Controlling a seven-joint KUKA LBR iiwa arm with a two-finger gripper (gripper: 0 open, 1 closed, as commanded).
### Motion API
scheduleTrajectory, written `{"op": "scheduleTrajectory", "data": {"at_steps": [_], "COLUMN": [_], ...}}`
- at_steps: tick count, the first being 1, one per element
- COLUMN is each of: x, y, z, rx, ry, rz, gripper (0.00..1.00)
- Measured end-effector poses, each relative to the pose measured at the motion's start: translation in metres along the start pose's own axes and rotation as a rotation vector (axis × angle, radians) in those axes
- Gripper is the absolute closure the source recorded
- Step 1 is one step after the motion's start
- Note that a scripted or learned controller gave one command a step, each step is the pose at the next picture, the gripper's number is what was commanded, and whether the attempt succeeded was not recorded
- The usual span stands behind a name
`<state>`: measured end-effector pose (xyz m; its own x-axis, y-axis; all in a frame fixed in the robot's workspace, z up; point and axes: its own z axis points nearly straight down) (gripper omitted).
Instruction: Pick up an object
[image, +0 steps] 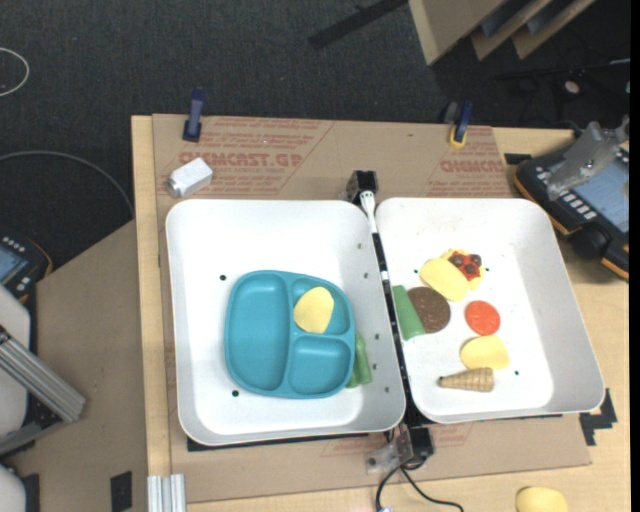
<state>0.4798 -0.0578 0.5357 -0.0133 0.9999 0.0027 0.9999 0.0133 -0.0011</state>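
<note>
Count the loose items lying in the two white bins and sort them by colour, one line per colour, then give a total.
Yellow: 3, on the teal tray, beside the dark berries, above the cone
Green: 2
Brown: 1
Orange: 1
Tan cone: 1
Teal tray: 1
Total: 9

Two white bins: left bin (190, 300), right bin (560, 300). One teal divided plate (265, 345) in the left bin, one yellow piece (314, 310) at its 1 o'clock, one green piece (361, 362) at its 4 o'clock edge. Right bin: two yellow pieces (443, 277) (484, 352), one brown disc (431, 310), one orange disc (483, 317), one cone (467, 379), one green strip (406, 312).
</note>
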Motion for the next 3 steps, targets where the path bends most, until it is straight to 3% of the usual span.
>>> {"op": "scheduleTrajectory", "data": {"at_steps": [1, 2, 3], "x": [-0.007, 0.031, 0.036], "y": [0.000, -0.001, 0.001], "z": [-0.011, 0.150, 0.000], "rx": [-0.005, 0.016, -0.021], "ry": [-0.004, -0.001, -0.003], "rz": [0.012, 0.010, 0.012], "gripper": [1.00, 1.00, 1.00]}}
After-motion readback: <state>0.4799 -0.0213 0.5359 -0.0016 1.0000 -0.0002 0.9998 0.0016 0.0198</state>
